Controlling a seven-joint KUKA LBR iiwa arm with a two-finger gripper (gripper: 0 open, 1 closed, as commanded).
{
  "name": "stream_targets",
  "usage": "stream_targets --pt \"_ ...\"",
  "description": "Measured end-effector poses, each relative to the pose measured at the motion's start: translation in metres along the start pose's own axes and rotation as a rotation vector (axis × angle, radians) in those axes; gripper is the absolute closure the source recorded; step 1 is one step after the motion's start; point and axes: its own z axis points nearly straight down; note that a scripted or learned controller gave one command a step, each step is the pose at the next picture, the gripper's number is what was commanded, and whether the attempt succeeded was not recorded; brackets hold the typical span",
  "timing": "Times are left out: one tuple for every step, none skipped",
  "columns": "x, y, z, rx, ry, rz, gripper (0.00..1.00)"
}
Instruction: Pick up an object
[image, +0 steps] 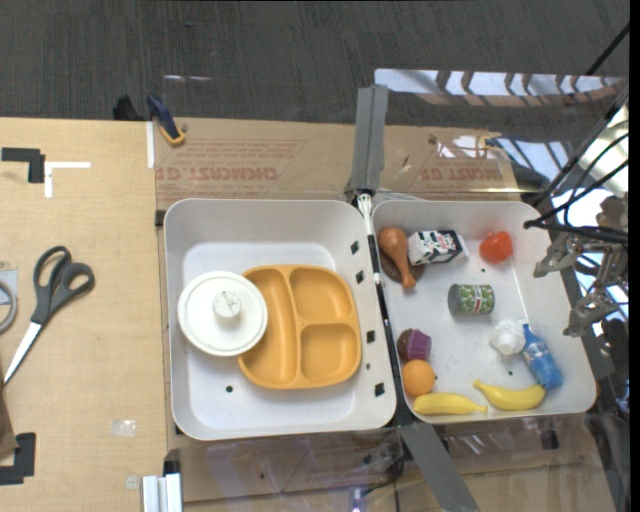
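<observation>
The right bin (455, 215) holds several small objects: a brown drumstick (396, 256), a black-and-white carton (436, 245), a red tomato (496, 246), a green can (471, 299), a purple piece (414, 345), an orange (418, 377), two bananas (449, 404) (511, 396) and a blue bottle (538, 362) with a white top. My gripper (565, 290) hangs over the bin's right rim, its fingers spread apart with nothing between them. The bottle lies just below and left of it.
The left bin (190, 400) holds a yellow divided plate (305, 330) and a round white lid (222, 312). Scissors (50, 290) lie on the bench at the far left. Cardboard (250, 165) lies behind the bins, with a blue clamp (165, 120) on it.
</observation>
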Motion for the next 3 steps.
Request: stream_targets --pt "0.018 -0.019 0.175 -0.001 0.001 0.062 0.0" --pt "-0.079 -0.036 0.176 0.0 -0.002 0.049 0.0" --pt "-0.043 -0.027 0.177 -0.002 0.001 0.118 0.0"
